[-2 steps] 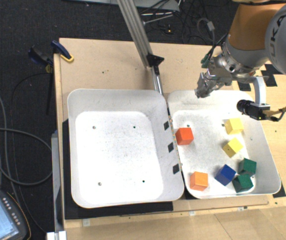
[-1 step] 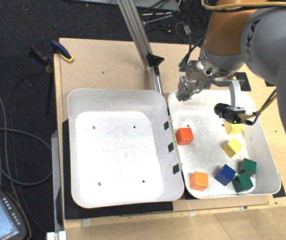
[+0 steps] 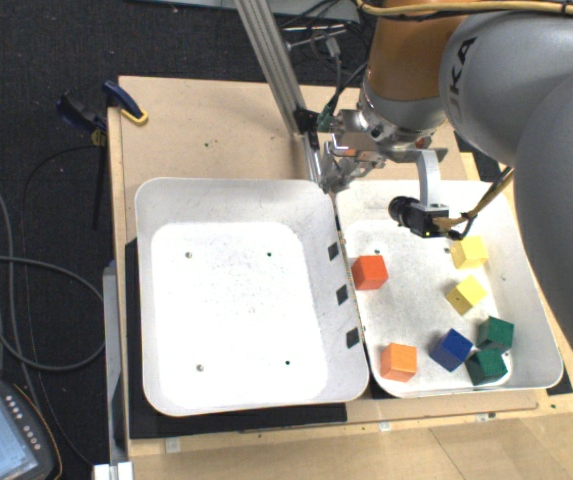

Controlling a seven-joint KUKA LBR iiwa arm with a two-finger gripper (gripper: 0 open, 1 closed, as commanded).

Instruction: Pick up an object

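Observation:
Several small cubes lie in the right bin (image 3: 526, 298): a red-orange cube (image 3: 369, 271) near its left wall, an orange cube (image 3: 399, 360) at the front, a blue cube (image 3: 452, 349), two green cubes (image 3: 496, 331) (image 3: 486, 366) in the front right corner, and two yellow cubes (image 3: 469, 251) (image 3: 466, 293). My gripper (image 3: 334, 173) hangs over the far left corner of the right bin, close to the wall between the bins. It is well behind the red-orange cube and touches no cube.
The left bin (image 3: 156, 268) sits beside the right one. A slanted metal bar (image 3: 266, 38) runs down to the bins' far edge near the gripper. Blue-and-yellow clamps (image 3: 116, 103) sit at the bench's far left corner. The big grey arm (image 3: 536, 118) overhangs the right side.

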